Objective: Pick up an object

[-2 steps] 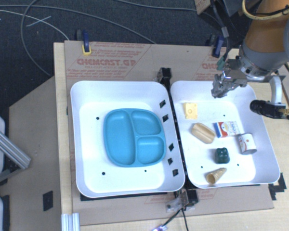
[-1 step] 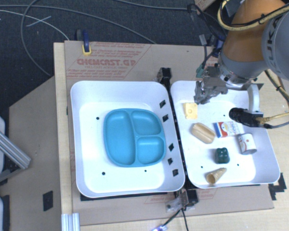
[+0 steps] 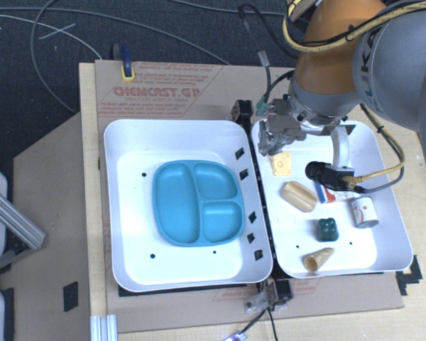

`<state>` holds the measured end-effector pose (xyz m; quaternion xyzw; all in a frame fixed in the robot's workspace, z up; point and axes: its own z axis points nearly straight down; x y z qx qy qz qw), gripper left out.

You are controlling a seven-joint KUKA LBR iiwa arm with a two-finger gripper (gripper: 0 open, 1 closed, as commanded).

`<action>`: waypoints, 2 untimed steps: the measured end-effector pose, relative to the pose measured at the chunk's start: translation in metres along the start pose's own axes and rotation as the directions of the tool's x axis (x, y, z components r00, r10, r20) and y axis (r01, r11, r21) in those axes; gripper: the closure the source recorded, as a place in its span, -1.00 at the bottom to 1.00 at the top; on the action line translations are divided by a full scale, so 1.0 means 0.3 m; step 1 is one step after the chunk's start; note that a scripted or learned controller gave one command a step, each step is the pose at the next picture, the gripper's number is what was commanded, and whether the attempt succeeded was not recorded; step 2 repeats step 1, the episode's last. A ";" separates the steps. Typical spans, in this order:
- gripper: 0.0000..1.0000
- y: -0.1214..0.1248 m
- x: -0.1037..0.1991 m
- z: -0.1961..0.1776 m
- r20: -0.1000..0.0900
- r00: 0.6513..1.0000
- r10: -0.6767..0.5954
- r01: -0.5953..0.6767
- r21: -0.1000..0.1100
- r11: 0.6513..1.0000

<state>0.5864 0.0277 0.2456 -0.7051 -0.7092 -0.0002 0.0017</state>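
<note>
A dark carpeted floor [image 3: 50, 62] surrounds the bench [image 3: 53, 190], with thin pale cables [image 3: 71, 9] looping over it at far left. The bench top is light wood, covered at the far side by a brown board with red print [image 3: 160, 84]. A metal rail [image 3: 11, 215] slants in at near left.

My arm [image 3: 383, 41] runs off the frame's top and right edges. My wrist hides the right bin's [image 3: 383, 251] far rim. My gripper [image 3: 273, 139] is too small to tell whether it's parted.
</note>
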 end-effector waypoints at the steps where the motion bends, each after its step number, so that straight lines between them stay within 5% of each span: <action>1: 1.00 -0.037 0.159 0.054 0.001 1.000 0.002 -0.002 0.002 1.000; 2: 1.00 -0.037 0.159 0.054 0.001 1.000 0.002 -0.002 0.002 1.000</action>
